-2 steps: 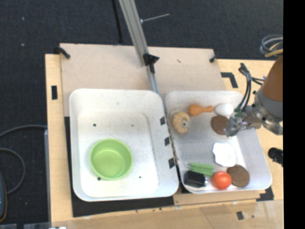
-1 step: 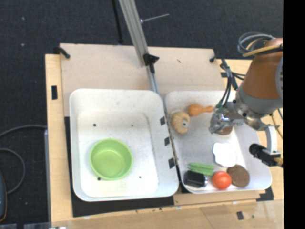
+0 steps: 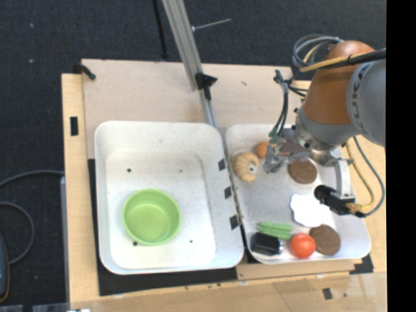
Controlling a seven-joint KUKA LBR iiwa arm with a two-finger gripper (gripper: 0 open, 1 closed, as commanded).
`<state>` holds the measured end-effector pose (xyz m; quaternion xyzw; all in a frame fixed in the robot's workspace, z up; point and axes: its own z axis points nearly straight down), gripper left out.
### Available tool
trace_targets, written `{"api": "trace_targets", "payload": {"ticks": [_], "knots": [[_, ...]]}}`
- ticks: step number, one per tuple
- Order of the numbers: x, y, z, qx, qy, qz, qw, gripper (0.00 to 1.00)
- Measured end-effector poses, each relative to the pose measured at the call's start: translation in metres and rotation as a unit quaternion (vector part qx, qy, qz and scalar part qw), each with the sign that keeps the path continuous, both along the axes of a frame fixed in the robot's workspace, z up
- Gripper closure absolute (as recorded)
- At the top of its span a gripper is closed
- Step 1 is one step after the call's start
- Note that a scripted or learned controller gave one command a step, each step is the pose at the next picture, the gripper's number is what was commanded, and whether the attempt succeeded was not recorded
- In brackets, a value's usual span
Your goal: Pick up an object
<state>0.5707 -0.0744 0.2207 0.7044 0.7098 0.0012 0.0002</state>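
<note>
My gripper (image 3: 275, 159) hangs over the upper left part of the right bin (image 3: 273, 203). It sits just right of a tan, shell-like bun (image 3: 246, 166) and just below a small orange ball (image 3: 261, 149). A brown disc (image 3: 302, 171) lies right of it. Lower in the same bin lie a white lump (image 3: 308, 210), a green bean pod (image 3: 275, 228), a black block (image 3: 266, 244), a red tomato (image 3: 302, 246) and a second brown disc (image 3: 326, 240). I see nothing between the fingers.
The left bin (image 3: 162, 148) holds a green bowl (image 3: 151, 216). A metal pole (image 3: 188, 47) slants down to the gap between the bins. Cables and a black fitting (image 3: 335, 200) hang from the arm over the right bin's right side.
</note>
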Motion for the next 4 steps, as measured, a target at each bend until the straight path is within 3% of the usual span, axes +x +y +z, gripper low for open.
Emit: {"api": "trace_targets", "payload": {"ticks": [3, 4], "knots": [[0.035, 0.160, 0.018, 0.0005, 0.000, 0.000, 1.0000, 1.00], [0.035, 0.155, 0.017, -0.0016, 0.001, -0.002, 1.0000, 0.00]]}}
